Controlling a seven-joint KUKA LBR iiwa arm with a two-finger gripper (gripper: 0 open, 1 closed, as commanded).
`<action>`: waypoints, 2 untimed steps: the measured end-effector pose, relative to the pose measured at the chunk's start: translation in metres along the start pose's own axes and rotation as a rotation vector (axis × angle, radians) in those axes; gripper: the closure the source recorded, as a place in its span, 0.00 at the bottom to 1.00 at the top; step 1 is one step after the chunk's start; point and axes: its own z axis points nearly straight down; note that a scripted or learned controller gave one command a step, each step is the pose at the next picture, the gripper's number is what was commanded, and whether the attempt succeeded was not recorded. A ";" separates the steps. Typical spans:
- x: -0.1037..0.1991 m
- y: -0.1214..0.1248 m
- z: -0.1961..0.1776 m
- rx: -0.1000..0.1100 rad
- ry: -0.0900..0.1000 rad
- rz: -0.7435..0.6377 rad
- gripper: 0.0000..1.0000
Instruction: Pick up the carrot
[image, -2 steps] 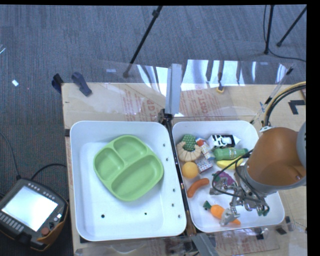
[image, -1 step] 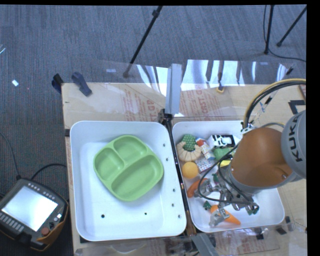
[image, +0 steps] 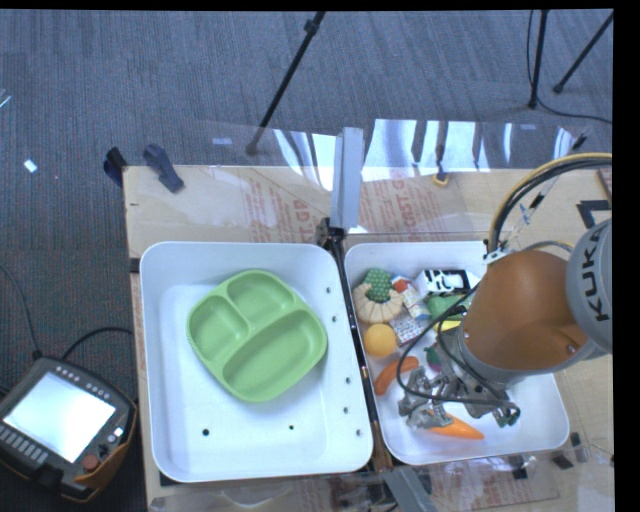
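Though the arm's orange band (image: 520, 310) covers much of the right bin (image: 556, 425), the carrot (image: 458, 429) shows clearly: it lies flat on the bin floor just under the end effector (image: 455, 402), on its near-rim side. Long axis runs roughly left-right across the view, dipping slightly toward the right. Tapered orange tip points right, toward the arm's side; the blunter end w/ a bit of green sits at left.

End effector hangs low over the carrot, grey metal w/ black cables looping around it. Can't tell if it's set wide or narrow, since the wrist and cables mask it. Also can't tell if it touches the carrot; nothing visibly clamped.

Left of the end effector, a short way off, a second orange-red stick (image: 385, 376) lies at a slant, and beyond that an orange ball (image: 379, 340). Farther up-left sits a tan round toy w/ green top (image: 375, 295). Items behind the end effector, next to the orange band, are partly hidden and hard to name: some black-and-white and green bits.

Well left of the end effector, the other bin (image: 160, 300) holds a green divided plate (image: 258, 335). Both bins rest on the counter (image: 230, 200).
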 end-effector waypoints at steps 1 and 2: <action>-0.023 -0.015 -0.045 0.004 -0.005 -0.418 1.00; -0.023 -0.015 -0.044 0.002 -0.002 -0.416 0.00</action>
